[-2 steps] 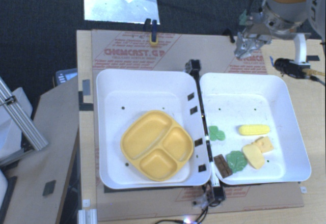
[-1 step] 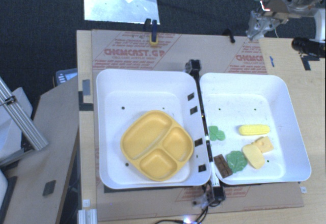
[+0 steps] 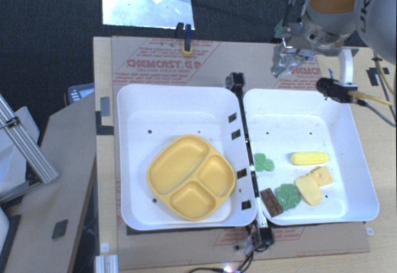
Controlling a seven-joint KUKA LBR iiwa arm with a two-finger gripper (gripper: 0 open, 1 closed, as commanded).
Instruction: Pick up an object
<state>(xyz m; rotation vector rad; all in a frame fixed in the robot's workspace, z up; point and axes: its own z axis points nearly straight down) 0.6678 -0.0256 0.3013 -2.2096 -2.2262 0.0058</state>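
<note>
While toy food clusters low in the right bin, gripper hovers above its far rim, likely pre-approach; claw state unclear; corn sits free.

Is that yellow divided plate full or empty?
Empty: the yellow divided plate in the left bin shows three bare compartments.

Grey arm — orange band, yellowish cables looping round the wrist.
</note>
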